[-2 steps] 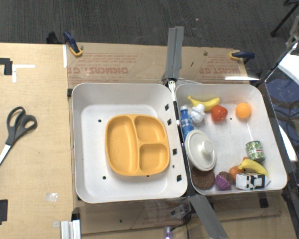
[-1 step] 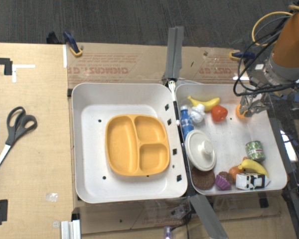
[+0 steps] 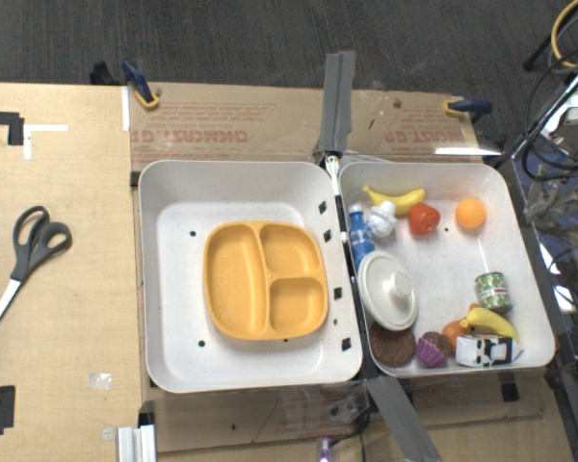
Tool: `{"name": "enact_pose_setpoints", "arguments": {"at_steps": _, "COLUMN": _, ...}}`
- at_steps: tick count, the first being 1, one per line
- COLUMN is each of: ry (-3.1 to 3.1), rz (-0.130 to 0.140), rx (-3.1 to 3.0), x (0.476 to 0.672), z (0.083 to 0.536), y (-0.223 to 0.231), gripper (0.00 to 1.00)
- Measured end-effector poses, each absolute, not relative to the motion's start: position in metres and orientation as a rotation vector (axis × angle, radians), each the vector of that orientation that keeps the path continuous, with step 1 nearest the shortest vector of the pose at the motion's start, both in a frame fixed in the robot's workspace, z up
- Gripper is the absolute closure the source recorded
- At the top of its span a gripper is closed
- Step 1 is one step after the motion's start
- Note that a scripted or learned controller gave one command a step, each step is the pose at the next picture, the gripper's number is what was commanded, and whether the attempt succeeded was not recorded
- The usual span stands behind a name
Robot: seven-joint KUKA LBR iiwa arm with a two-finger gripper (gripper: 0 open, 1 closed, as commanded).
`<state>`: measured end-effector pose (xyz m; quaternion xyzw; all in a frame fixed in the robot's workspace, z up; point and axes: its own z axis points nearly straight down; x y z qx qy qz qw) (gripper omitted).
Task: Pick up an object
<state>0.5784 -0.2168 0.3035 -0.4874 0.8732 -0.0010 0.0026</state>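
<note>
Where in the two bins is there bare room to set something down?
Right bin: open floor between the lid, orange ball and can; crowded along its left wall and bottom edge. Left bin: only a bare margin around the yellow plate.

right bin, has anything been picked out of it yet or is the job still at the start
Nothing looks done: the orange ball, tomato, white lid and green can all lie in the right bin. Nothing is in hand. The whole pick is left.

floor (image 3: 270,27): dark carpet | bench (image 3: 58,354): light wood | cardboard sheet (image 3: 231,128)
</note>
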Motion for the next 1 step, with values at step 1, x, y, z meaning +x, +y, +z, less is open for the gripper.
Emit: {"name": "enact_pose_setpoints", "arguments": {"at_steps": 1, "ry": 2.295, "rz": -0.008, "rx": -2.129, "x": 0.5413, "z": 0.1187, "y": -0.2152, "gripper": 1.0}}
